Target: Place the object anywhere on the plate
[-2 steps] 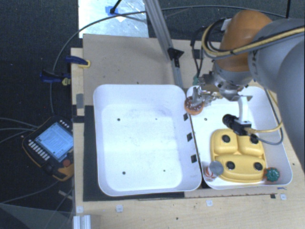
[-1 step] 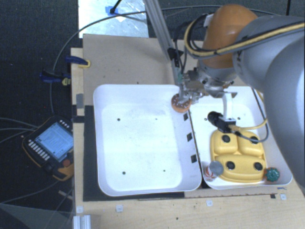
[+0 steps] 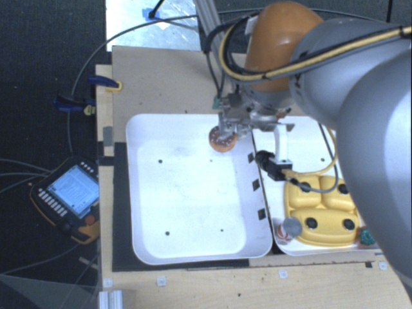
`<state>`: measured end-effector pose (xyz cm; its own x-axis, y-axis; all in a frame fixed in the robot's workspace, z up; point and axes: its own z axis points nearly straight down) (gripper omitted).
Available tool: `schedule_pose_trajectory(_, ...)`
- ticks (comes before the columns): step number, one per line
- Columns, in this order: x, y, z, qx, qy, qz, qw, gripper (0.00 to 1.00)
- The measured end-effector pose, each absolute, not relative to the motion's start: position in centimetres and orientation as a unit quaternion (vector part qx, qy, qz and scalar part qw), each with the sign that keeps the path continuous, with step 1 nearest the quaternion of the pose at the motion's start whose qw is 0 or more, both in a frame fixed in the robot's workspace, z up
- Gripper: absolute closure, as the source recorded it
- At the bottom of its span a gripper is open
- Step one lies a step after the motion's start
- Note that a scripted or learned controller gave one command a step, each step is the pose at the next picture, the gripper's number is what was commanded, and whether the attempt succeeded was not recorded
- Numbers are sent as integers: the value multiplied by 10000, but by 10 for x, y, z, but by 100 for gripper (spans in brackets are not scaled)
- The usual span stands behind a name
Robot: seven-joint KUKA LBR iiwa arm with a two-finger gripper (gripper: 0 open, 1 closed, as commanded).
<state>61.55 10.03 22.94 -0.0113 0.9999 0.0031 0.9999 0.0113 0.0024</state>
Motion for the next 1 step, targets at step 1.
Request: schedule_pose_trajectory(1, 618, 162, 232, -7032, -7110, -21, 2, 100)
